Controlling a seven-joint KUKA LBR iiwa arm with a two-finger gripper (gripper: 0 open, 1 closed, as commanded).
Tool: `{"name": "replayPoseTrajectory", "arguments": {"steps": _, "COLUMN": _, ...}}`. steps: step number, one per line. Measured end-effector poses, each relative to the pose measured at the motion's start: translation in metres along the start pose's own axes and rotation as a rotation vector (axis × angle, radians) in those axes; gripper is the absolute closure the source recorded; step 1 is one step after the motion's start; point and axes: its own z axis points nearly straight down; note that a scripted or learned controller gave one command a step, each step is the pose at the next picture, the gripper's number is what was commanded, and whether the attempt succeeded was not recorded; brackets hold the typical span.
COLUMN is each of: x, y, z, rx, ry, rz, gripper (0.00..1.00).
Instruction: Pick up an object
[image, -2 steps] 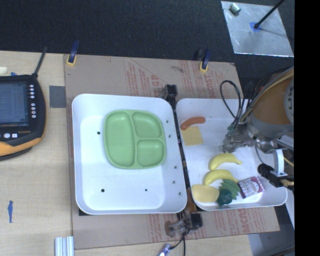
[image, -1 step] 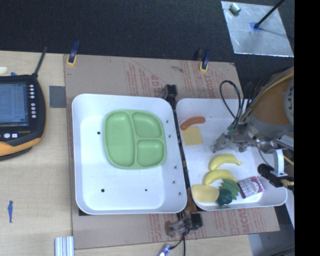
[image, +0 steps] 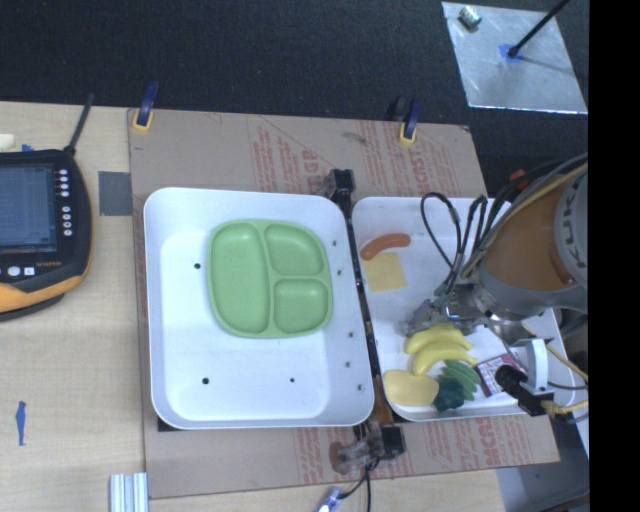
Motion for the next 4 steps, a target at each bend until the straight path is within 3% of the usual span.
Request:
{"name": "replayPoseTrajectory", "arguments": {"steps": 1, "x": 0.034, "y": -0.013, "z": -0.101, "rx": -0.003, "ry": 0.001, "rz": -0.001, "gripper": 0.0}}
{"name": "replayPoseTrajectory", "arguments": {"steps": 2, "x": 0.03, "y": -0.027, "z": 0.001, "rx": 0.001, "ry": 0.0, "rz": -0.003, "gripper": 0.0}}
{"name": "replayPoseTrajectory", "arguments": {"steps": 3, "x": 0.017, "y": -0.043, "z": 0.0, "rx": 0.0, "ry": 0.0, "rz": -0.002, "gripper": 0.0}}
{"name": "replayPoseTrajectory", "arguments": {"steps": 4, "x": 0.008, "y": -0.004, "z": 0.0, "rx": -0.002, "ry": 0.0, "rz": 0.0, "gripper": 0.0}}
